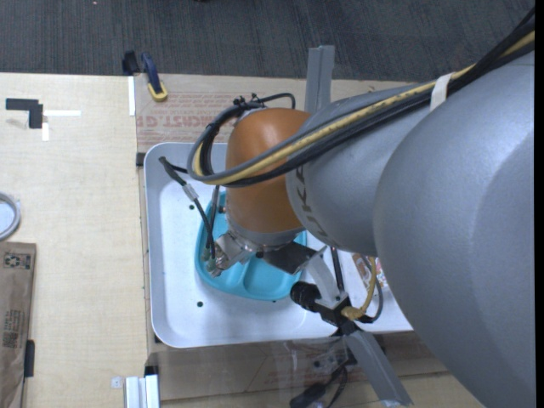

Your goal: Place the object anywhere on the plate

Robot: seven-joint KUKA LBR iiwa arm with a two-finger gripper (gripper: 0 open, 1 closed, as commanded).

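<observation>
A light blue plate (252, 282) lies in the white bin (170, 253), and most of it is covered by the arm. The arm's orange band (263, 168) and grey wrist hang right over the plate. My gripper is somewhere below that wrist, over the plate, and the arm blocks it from sight. A small dark part (306, 295) with cables pokes out at the plate's right edge. I cannot make out any object that the fingers might carry.
The arm's big grey body (442, 211) covers the right half of the picture and the bin there. A roll of tape (5, 217) and a brown paper bag (15, 313) lie at the left edge of the bench. A blue-handled tool (151, 76) rests at the back.
</observation>
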